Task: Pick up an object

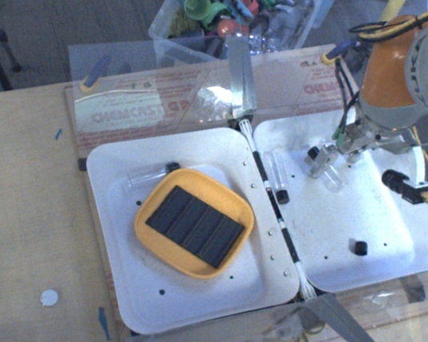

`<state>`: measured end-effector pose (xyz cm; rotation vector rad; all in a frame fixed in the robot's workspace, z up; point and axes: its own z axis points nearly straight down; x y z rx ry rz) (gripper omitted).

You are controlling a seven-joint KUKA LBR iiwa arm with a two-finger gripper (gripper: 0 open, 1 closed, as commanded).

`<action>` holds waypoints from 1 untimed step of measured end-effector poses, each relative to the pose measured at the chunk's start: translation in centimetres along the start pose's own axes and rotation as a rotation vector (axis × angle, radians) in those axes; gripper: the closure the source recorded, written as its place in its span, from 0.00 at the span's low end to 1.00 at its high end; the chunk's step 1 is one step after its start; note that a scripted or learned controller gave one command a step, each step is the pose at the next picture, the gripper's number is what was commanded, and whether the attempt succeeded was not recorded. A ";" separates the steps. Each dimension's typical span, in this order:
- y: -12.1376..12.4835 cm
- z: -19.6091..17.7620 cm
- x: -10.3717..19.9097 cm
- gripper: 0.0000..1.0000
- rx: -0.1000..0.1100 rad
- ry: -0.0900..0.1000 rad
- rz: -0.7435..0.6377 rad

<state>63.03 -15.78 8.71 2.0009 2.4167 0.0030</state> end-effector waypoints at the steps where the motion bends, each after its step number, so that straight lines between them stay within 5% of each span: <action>1: 0.2 -1.2 0.1 1.00 -0.005 -0.003 -0.003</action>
